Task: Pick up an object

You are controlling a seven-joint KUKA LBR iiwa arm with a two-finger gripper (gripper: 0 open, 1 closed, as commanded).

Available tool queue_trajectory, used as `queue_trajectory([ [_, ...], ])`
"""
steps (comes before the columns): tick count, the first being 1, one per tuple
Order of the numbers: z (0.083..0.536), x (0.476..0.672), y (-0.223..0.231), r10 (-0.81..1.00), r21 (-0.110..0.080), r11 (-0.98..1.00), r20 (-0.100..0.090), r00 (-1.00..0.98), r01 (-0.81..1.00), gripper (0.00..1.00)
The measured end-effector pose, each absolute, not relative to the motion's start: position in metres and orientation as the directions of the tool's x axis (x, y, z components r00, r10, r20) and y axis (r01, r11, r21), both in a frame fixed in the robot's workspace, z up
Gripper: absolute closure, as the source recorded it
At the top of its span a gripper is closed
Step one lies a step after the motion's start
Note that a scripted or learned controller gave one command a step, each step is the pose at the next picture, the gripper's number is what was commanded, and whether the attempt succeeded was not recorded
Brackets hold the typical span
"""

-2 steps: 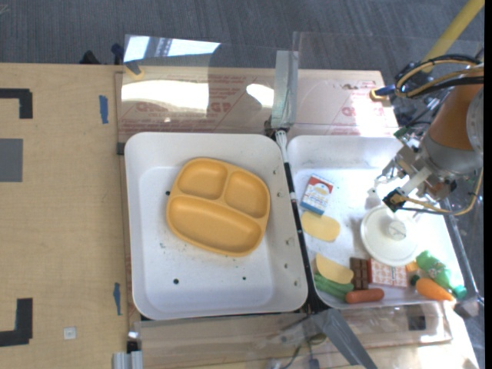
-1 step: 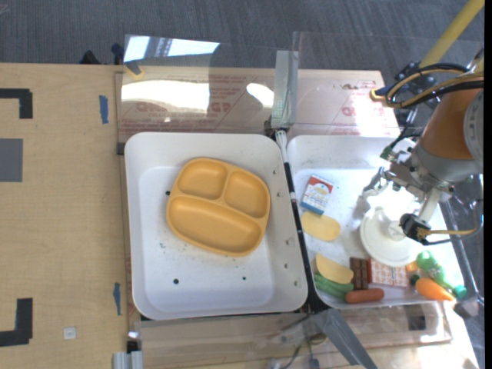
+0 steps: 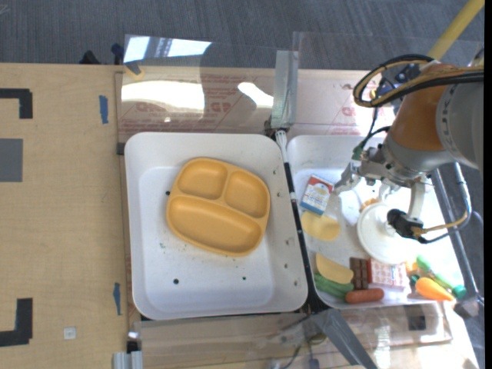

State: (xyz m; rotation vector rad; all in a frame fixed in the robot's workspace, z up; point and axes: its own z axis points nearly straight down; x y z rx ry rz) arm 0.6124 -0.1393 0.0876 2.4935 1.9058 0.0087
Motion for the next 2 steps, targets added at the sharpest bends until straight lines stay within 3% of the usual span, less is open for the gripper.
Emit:
queue_trajectory([
  [1, 0.087, 0.589, -0.181, 0.997, 0.003, -0.078, -0.001, 0.078, 0.997, 0.0],
  [2, 0.088, 0.588, -0.126, 0.993, 0.006, 0.114, 0.0, -0.114, 0.993, 0.0],
])
